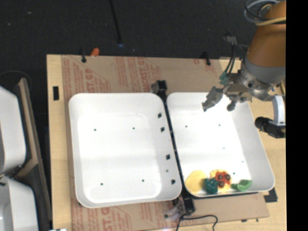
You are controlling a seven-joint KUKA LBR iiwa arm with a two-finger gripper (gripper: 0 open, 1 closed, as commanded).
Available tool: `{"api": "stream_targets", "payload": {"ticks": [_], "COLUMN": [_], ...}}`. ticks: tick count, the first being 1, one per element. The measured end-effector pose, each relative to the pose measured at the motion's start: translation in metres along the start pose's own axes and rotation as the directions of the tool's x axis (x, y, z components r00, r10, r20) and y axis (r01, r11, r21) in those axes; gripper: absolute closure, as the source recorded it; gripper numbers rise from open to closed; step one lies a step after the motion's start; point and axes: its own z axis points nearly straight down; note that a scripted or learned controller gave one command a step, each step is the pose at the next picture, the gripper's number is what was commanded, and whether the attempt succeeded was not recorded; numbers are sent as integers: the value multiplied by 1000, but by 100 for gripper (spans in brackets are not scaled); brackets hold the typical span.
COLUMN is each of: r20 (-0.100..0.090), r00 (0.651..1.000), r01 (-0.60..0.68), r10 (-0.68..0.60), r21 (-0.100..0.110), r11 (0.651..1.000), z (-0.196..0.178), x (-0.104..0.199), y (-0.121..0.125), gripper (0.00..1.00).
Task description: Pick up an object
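The arm (265,37) enters from the right and is cut off by the frame, so we see only its orange band, the grey wrist and the cables along it. Its gripper (220,104) hangs over the far end of the right bin (211,143); two dark fingers (210,101) point down and stand apart, with bare white bin floor visible between them and nothing held. We cannot judge how high the fingertips sit above the floor.

The objects lie well apart from the gripper, clustered at the near edge of the right bin: a pale yellow piece (194,181), a teal object (210,186) touching it, a small red-and-orange object (222,177) just beside the teal one, and a green object (243,184) nearest the right corner. They are small and blurred, so we cannot name them or say whether they overlap.

The left bin (120,148) shows only its white floor with a few dark dots. Black clips (159,87) sit along the seam between the bins. Both bins rest on a board (115,73) printed with red lettering too faint to read, laid on a pale bench. At the left edge, white shapes (9,124) are cut off and unidentifiable. The background beyond the board is dark, crossed by a thin cable (113,13).
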Motion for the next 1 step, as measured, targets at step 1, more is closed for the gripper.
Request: {"api": "stream_targets", "payload": {"ticks": [1], "r20": [-1], "r00": [1000], "r01": [-3], "r10": [3], "r21": [11], "r11": [1000], "z": [124], "x": [-27], "y": [-46], "gripper": [0]}}
